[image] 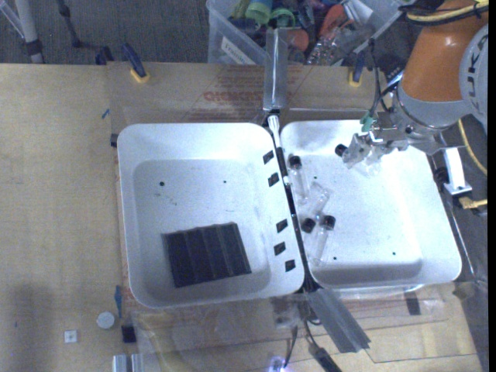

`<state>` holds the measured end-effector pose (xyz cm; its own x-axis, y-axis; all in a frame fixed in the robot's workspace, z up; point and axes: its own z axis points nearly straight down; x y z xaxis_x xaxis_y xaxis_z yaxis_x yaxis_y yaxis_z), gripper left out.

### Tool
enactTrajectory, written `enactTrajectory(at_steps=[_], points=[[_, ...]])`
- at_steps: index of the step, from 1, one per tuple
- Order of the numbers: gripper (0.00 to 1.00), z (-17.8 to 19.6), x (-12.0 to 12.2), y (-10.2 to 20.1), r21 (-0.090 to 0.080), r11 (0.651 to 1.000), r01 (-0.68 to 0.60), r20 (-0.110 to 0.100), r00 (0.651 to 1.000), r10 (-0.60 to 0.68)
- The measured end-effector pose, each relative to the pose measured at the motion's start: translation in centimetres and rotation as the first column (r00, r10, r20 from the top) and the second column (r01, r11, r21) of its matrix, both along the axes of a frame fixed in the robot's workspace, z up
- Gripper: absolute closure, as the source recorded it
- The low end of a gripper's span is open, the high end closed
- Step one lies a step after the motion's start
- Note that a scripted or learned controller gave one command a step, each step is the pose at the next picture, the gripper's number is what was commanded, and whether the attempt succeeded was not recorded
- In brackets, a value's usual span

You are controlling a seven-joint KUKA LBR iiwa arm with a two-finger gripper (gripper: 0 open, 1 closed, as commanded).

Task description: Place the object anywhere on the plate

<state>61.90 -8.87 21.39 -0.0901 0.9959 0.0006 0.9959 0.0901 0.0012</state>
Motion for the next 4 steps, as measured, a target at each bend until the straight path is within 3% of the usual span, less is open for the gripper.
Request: enactTrajectory(at_steps=[1,2,3,4], points=[[1.0,16.2,0.5,4.2,-0.002,0.999,-0.032,0.001,0.999,0.032],[1.0,21.1,4.8,6.4,-0.005,0.925,-0.381,0.005,0.925,0.381],[1.0,22.3,4.8,-1.4,-0.007,0.851,-0.525,0.005,0.851,0.525],[1.0,22.3,4.8,-13.5,-0.01,0.678,-0.735,0.003,0.678,0.735]])
